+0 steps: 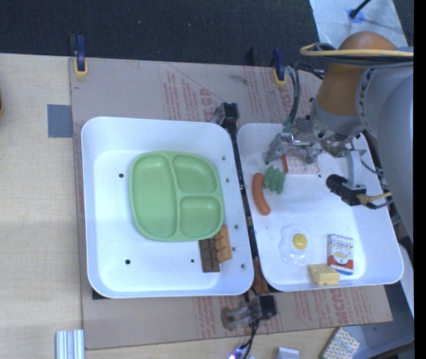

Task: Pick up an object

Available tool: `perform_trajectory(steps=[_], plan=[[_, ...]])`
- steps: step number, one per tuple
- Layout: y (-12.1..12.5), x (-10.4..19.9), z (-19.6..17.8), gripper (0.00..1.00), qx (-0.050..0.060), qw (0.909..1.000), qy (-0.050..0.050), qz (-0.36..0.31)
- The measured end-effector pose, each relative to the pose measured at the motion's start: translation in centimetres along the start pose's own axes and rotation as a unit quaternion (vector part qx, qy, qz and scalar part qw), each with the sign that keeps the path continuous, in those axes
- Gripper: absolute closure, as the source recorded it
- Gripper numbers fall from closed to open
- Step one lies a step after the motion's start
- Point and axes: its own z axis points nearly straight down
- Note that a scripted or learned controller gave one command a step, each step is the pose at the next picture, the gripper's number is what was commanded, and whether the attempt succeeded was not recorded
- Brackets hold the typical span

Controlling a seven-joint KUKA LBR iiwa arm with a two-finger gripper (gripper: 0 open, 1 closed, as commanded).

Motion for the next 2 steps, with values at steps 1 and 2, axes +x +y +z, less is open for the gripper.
perform_trajectory(steps=[1,2], plan=[[0.01,-0.16,0.03,0.0,-0.001,1.0,0.001,0.001],[0.0,0.63,0.0,0.0,-0.001,1.0,-0.001,0.001]])
